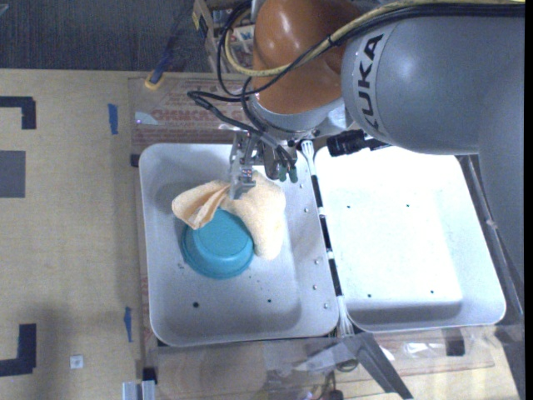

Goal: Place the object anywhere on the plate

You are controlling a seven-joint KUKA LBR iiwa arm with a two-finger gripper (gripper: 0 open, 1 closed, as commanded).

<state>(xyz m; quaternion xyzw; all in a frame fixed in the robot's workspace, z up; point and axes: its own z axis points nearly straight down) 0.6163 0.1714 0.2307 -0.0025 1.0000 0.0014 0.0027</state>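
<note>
The arm (pixel 433 65) reaches in from the right and hangs over the left bin (pixel 166 307). Its jaws (pixel 243 182) point down at the upper part of this bin, and between them a fold of the yellow cloth (pixel 250 211) is pinched, so they stand narrow, closed on the fabric. The cloth hangs and spreads below them: one lobe goes to the left and down, the other, bigger one goes to the right and down. Its long axis runs about from left to right across the bin, with a bend under the grasp point.

The blue plate (pixel 218 250) lies in the same bin, directly below the jaws in the view, a little to the left. The cloth already overlaps the upper rim of the plate, and the right lobe lies beside the right side of it. I cannot tell if the cloth rests on the plate or only hangs above it.

The right bin (pixel 400 257) is next to it.

In my judgement, the coming move depends on this relation: the plate is toward the lower edge of the view from the jaws, very near. A short travel in that direction, then a release, would probably put most of the cloth on the plate. The risk is that the big right lobe falls outside the rim.
</note>
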